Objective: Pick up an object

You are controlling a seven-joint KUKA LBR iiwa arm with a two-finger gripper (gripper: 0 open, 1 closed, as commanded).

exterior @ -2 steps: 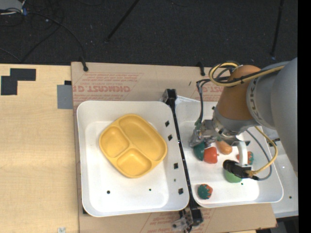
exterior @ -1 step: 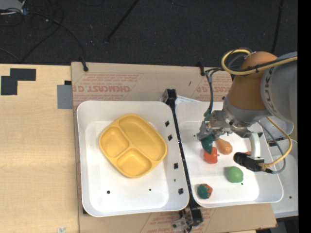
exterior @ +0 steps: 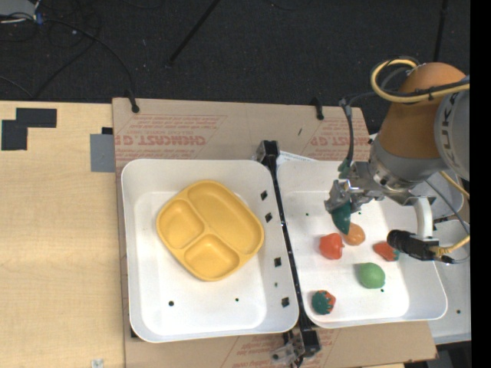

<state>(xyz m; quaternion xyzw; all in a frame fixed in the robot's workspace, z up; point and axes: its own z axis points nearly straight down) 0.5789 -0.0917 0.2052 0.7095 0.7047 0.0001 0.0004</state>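
I see the gripper (exterior: 343, 209) low in the right bin (exterior: 430, 309), centre-right of frame, fingers clamped on a teal object (exterior: 342, 221) hanging point-down between them. An orange piece (exterior: 354, 235) sits touching it, just lower right; lifting straight up looks safest.
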